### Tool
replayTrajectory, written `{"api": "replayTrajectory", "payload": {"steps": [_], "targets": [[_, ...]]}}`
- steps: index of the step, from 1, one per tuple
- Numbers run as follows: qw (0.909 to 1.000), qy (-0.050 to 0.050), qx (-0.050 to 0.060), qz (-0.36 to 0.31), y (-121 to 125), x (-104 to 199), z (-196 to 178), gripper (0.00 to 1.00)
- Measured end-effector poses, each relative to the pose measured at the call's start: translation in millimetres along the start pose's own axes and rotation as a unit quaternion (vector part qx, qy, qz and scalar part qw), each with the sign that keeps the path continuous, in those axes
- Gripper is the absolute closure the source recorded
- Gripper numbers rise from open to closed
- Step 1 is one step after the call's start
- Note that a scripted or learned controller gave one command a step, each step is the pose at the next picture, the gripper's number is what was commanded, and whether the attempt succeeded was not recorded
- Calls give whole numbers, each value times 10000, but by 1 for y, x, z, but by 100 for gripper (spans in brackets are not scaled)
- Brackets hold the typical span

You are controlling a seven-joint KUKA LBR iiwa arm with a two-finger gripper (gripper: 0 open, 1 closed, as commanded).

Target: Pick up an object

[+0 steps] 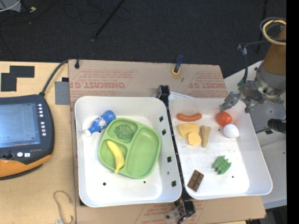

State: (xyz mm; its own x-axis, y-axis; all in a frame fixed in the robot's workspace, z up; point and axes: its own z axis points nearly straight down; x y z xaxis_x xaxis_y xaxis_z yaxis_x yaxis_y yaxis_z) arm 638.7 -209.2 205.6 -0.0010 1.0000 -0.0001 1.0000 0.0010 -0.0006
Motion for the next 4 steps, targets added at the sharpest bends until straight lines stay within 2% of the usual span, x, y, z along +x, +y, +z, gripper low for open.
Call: {"api": "replayTrajectory", "payload": {"steps": [2, 3, 4], "targets": [[10000, 5, 24, -9, 3, 1, 91, 0], [10000, 1, 15, -32, 4, 5, 119, 0], [10000, 16, 77, -45, 1, 5, 109, 100]]}}
